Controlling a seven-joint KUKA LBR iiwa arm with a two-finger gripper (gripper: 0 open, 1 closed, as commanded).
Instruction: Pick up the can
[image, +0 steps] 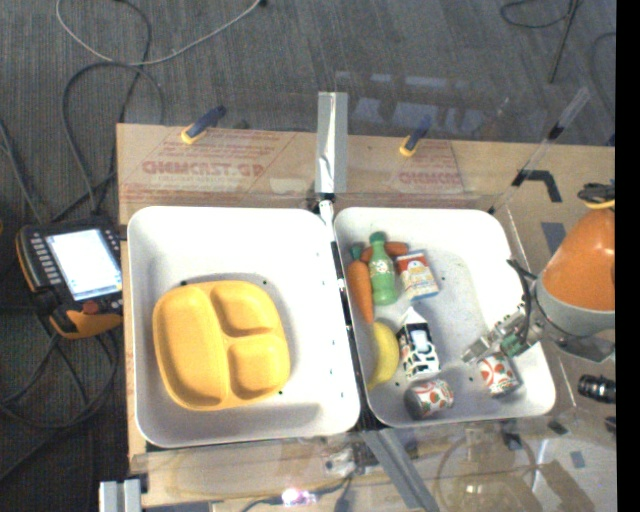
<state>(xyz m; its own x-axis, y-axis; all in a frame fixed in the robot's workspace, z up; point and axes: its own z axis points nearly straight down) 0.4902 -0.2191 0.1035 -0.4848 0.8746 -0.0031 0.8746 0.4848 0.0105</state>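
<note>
Yellow plastic tray (222, 343), three compartments, sits in the left bin (140, 300), toward its lower left. Beyond the bench's left edge, a handheld pendant (72, 268) with a lit screen lies on the floor.

Right bin (470, 225): along its left wall an orange carrot (359, 290), and just right of it a green bottle (383, 270) with a white cap end. A small red and blue carton (417, 274) lies beside the bottle. Below these, a yellow banana (381, 352) against a black and white carton (419, 349). Near the front wall, one can (430, 397) with a red and white label lies on its side. A second can (497, 374) of the same pattern sits further right, near the bin's lower right corner.

Gripper (495, 345) is low over the right bin, directly at the second can's upper edge. Finger opening: cannot tell; contact with the can also unclear. Grey wrist and orange band (588, 262) extend off to the right.
</note>
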